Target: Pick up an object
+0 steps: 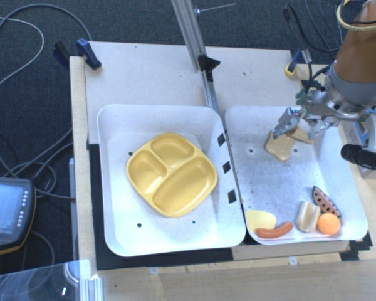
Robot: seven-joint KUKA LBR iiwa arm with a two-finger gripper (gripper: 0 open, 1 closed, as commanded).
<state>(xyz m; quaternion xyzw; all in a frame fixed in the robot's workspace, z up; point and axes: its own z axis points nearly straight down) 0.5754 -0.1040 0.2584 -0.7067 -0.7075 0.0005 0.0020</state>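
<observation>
Hand (292, 125) over the right bin (263, 187), apparently gripping a tan bread slice (280, 148); yellow divided plate (172, 174) in the left bin (116, 168).

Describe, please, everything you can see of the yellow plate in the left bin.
The yellow plate is a glossy, plastic-looking dish with rounded corners, split by raised ridges into three compartments: two smaller ones at the far side, one larger nearer the camera. It lies flat, turned at an angle, on the floor of the left bin, with nothing in it.

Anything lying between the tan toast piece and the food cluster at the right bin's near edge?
No. In the camera view, bare speckled bin floor separates the toast piece from the sausage and bun.
</observation>
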